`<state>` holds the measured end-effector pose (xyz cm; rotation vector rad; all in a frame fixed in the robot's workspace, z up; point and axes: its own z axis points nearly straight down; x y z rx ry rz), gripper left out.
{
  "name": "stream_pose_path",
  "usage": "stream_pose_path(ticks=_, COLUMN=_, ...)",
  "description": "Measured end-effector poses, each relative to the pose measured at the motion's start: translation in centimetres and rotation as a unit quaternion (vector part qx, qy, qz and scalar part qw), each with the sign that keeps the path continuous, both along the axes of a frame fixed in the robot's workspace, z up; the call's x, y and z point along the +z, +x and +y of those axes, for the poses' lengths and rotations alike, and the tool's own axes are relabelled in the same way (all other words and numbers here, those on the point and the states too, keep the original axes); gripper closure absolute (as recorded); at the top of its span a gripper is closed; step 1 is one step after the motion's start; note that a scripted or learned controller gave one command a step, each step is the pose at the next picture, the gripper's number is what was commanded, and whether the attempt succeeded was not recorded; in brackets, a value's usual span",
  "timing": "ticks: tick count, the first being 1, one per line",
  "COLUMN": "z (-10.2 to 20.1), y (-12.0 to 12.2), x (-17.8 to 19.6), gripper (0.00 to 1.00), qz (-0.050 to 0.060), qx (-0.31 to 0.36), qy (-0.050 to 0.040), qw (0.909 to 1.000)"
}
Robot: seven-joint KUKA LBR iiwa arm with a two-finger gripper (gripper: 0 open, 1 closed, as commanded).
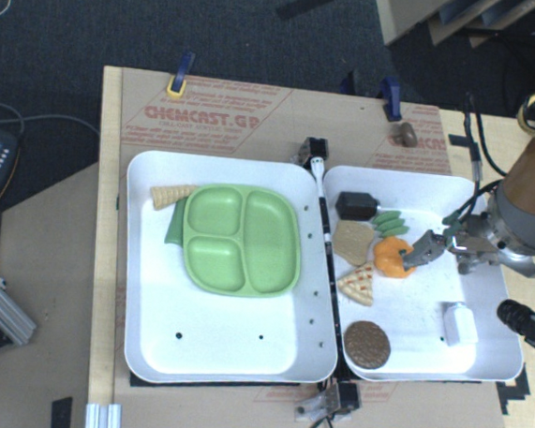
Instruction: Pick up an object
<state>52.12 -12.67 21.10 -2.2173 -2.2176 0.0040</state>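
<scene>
Camera view: I see the hand (pixel 418 253) low in the right bin (pixel 439 189), fingertips against the orange toy (pixel 391 257); whether they clamp it, I cannot tell; green beans (pixel 389 221) and a black block (pixel 356 206) just beyond; waffle wedge (pixel 358 285), brown disc (pixel 367 344) nearer; left bin (pixel 145 310) carries a green divided plate (pixel 242 239).
</scene>
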Motion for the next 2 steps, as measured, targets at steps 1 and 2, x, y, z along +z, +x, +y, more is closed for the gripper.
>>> stream_pose_path(ticks=1, z=0.1, y=-0.4, x=-4.3, gripper=0.00, qz=0.001, qx=-0.001, qy=0.0001, qw=1.0000)
stream_pose_path(ticks=2, z=0.6, y=-1.5, x=-9.4, gripper=0.00, qz=0.001, qx=0.000, qy=0.0004, qw=1.0000)
